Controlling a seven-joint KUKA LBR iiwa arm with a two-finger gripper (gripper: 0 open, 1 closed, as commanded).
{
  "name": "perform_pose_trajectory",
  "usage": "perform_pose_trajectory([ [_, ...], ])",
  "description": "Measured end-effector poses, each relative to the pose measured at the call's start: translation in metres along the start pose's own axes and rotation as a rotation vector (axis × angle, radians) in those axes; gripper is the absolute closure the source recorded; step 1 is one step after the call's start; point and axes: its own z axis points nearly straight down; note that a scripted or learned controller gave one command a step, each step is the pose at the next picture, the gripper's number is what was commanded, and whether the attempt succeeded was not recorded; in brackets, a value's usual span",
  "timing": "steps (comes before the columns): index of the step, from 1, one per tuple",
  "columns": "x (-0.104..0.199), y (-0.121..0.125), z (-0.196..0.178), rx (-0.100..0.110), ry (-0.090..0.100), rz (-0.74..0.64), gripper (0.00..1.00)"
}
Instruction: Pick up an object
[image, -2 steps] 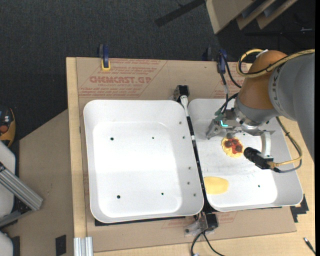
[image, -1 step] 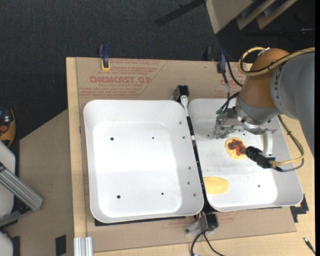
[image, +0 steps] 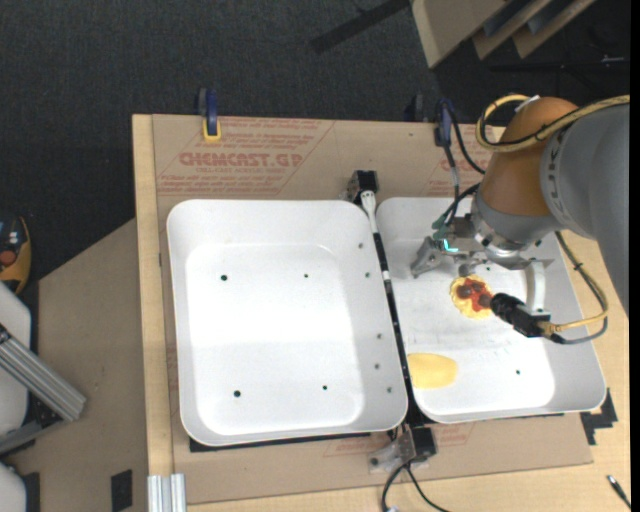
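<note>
Currently, one brown tabletop (image: 300, 150) is seen carrying two shallow white bins side by side, a left bin (image: 280, 330) and a right bin (image: 560, 370), as placed in the view. One arm (image: 590, 170) is extended in from the view's right and is held over the far half of the right bin. One gripper (image: 466, 272) is pointed down at that bin's floor. Whether it is released or clenched cannot be told from this angle, and nothing is shown gripped.

Two loose things are counted, both in the right bin. One pale yellow piece (image: 432, 370) is laid flat near the bin's near-left corner, well apart from the gripper, on the viewer's side of it. Its long axis is run roughly left to right in the view.

One small red-and-yellow thing (image: 470, 296) is placed just beside or under the gripper's tip, and contact cannot be confirmed. Its outline is partly covered, so no long axis can be given. It is judged the nearer target, and a short straight descent is likely all that is called for. The yellow piece would first need a shift toward the near edge.
</note>
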Motion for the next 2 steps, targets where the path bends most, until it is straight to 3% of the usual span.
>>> perform_pose_trajectory([
  [1,0.0,0.0007,-0.0108,-0.003,-0.001,0.0,1.0],
  [2,0.0001,0.0004,-0.0101,-0.002,0.0,0.001,0.0],
])
